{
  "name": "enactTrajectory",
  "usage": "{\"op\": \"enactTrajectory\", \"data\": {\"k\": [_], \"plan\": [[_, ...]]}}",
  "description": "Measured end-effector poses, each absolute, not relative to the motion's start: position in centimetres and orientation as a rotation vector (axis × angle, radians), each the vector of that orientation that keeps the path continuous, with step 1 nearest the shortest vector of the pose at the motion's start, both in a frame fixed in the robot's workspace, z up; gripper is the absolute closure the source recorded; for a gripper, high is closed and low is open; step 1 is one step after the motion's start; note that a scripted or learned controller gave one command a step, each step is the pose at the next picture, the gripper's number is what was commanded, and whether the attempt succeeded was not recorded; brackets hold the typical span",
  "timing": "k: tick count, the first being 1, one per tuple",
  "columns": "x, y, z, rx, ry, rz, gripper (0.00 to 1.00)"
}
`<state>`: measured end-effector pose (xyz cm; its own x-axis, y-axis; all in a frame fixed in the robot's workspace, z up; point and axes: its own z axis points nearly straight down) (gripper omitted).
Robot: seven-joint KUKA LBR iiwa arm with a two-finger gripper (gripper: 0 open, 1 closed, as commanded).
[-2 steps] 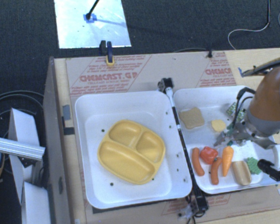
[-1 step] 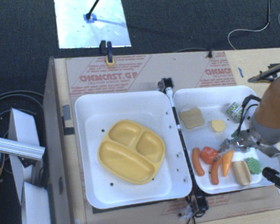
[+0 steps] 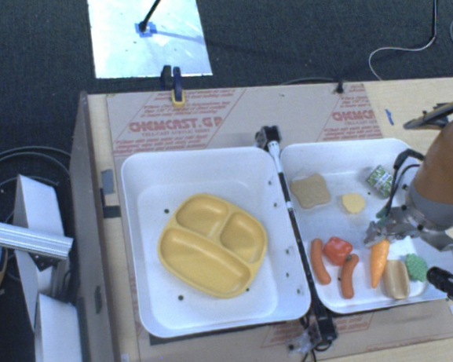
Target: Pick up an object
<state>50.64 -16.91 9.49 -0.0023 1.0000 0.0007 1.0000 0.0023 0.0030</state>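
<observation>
Right white bin [image 3: 320, 164] crowded: carrot [image 3: 378, 259] under gripper [image 3: 385, 232], grip state unclear, broccoli [image 3: 416, 266] and bun [image 3: 397, 279] alongside.

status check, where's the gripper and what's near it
Gripper low in right bin, over carrot top. Jaws unclear. Broccoli, bread roll crowd close.

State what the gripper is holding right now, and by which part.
It cannot be told. The gripper sits low in the right bin, at the upper end of the carrot, but no grip is visible.
</observation>
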Motion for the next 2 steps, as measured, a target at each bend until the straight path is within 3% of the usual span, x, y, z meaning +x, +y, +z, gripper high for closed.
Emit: {"op": "enactTrajectory", "data": {"k": [1,2], "plan": [[55.7,-9.7,8.4,2.216,2.226,0.003,1.0],[57.6,-6.0,19.3,2.213,2.224,0.007,1.0]]}}
